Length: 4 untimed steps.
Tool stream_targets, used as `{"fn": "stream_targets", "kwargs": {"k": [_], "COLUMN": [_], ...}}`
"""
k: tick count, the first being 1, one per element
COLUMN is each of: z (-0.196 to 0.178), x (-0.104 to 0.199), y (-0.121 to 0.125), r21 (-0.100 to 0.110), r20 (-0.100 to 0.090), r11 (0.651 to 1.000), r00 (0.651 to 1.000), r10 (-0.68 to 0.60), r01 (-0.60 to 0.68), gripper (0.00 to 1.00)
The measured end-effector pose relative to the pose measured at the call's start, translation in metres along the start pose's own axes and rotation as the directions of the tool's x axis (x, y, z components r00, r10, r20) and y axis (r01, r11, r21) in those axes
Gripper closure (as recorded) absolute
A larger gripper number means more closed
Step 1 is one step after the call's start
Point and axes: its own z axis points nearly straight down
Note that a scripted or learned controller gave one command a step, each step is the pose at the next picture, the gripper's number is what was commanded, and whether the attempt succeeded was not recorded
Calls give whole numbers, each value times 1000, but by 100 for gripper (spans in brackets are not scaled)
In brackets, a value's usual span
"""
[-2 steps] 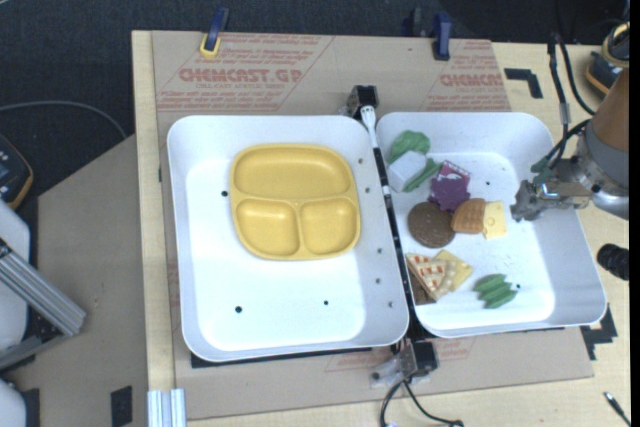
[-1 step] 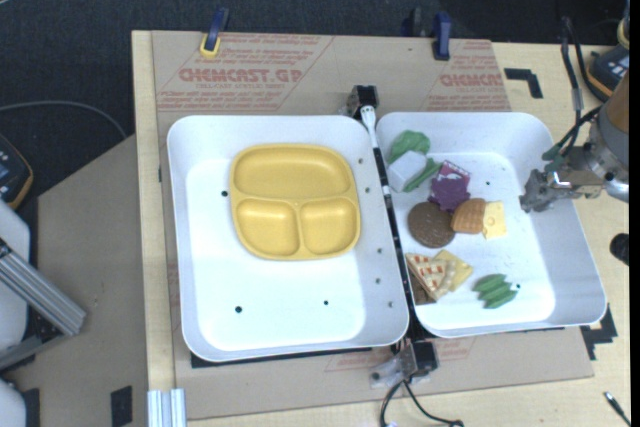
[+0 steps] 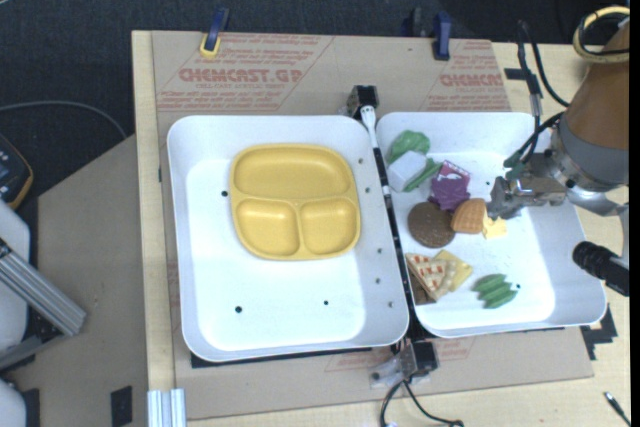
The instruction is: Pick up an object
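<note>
Pincer low at right of frame over the right bin, beside an orange-brown toy food piece, whether it grips cannot be told, yellow divided plate in the left bin, tabletop beneath.

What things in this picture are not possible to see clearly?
- Hand: fingers too small and blurred, camera view; open or shut unclear.
- Yellow piece: partly covered by the hand.
- Purple toy: shape too small to identify.
- Arm: cut off by the right edge.

red print on the brown board — "chemcast gp", partly repeated.
</note>
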Motion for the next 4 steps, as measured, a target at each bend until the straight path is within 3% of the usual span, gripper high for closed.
{"fn": "stream_targets", "kwargs": {"k": [1, 4], "z": [9, 11], "x": [56, 49], "y": [9, 16], "r21": [1, -2], "r20": [1, 4], "r11": [1000, 1000], "r00": [1000, 1000], "r10": [-1, 6], "r01": [1, -6], "gripper": [100, 100]}}
